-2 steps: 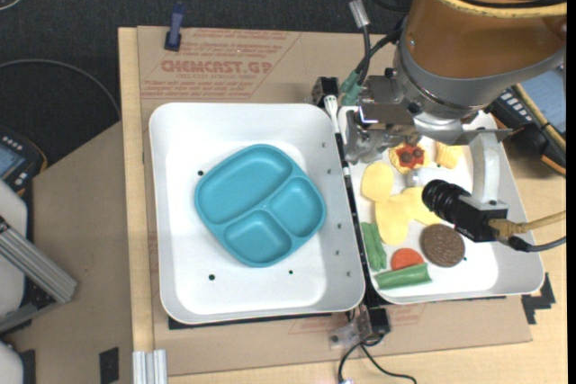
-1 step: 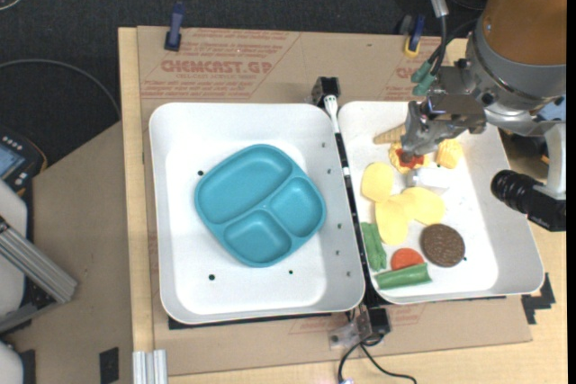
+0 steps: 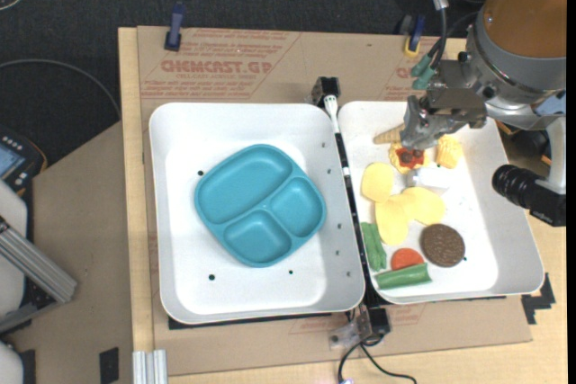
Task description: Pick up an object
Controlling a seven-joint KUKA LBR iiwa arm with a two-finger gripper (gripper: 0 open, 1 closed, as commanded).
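Closest to the camera in the right bin (image 3: pixel 517 270) there's a green bean-shaped piece (image 3: pixel 402 277) lying flat along the near wall, with a small red piece (image 3: pixel 407 257) right behind it and a brown round cookie (image 3: pixel 443 245) just beside that. Another green strip (image 3: pixel 373 245) runs along the left wall. Moving back, a couple of pale yellow chip-like pieces (image 3: pixel 408 209) overlap each other, and a rounder yellow one (image 3: pixel 379 183) sits just behind them.

The gripper (image 3: pixel 416 144) is down low at the far end of that bin, right on top of a small red and orange object (image 3: pixel 409 158). The object sits directly under the fingertips, looks like touching them, but honestly can't tell if the jaws are apart or closed on it, the view's too cluttered there. A yellow piece (image 3: pixel 448 152) is just beside the gripper, and a tan cone-ish thing (image 3: pixel 388 137) pokes out on the other side.

The left bin (image 3: pixel 175 193) has a blue divided plate (image 3: pixel 259 204) lying flat in the middle.
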